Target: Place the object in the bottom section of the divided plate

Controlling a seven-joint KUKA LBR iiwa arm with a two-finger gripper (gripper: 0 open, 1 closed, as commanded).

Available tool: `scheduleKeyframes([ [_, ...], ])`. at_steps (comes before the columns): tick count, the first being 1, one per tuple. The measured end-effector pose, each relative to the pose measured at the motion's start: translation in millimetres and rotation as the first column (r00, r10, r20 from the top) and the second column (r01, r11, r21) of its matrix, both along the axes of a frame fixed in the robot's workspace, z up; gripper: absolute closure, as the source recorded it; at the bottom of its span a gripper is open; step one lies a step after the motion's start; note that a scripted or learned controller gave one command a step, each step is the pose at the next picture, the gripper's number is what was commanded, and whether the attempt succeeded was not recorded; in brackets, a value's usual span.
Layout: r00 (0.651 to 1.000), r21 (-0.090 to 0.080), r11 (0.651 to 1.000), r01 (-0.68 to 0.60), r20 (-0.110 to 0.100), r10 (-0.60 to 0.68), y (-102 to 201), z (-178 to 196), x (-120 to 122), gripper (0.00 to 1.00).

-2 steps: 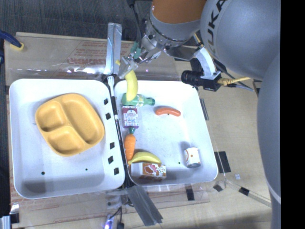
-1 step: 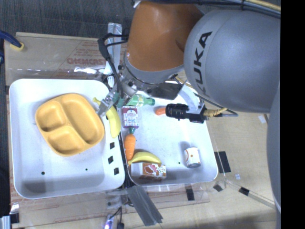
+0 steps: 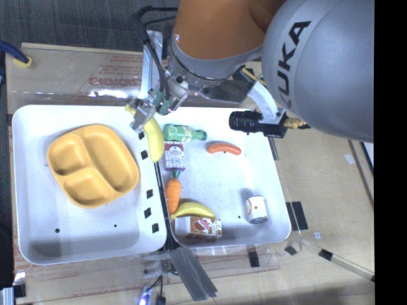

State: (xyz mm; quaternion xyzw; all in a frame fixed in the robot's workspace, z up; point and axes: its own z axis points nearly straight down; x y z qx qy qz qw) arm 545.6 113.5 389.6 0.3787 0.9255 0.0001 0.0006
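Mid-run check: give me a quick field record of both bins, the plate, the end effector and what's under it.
left bin: holds the yellow divided plate, all sections bare
right bin: upper banana, green bottle, sausage, red-white packet, carrot, lower banana, brown carton, small can
end effector: at the far end of the divider between the bins, right over the upper banana's top end
grasp: cannot tell
task status: nothing on the plate yet

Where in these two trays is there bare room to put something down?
Left bin: bare floor in front of the yellow divided plate. Right bin: bare between sausage and can. Crowded along the divider: banana, bottle, carrot.
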Motion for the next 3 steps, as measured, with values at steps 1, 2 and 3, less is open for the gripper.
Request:
scheduleKeyframes([
  [1,0.956,-0.004,0.956,0.294,-0.006,-0.294,4.2,-126.4,-13.2,1.00],
  [2,0.993,-0.001,0.993,0.120,0.000,-0.120,-17.2,-34.0,35.8,1.00],
  [3,0.991,-0.001,0.991,-0.137,-0.004,0.137,-24.9,-67.4,7.7,1.00],
])
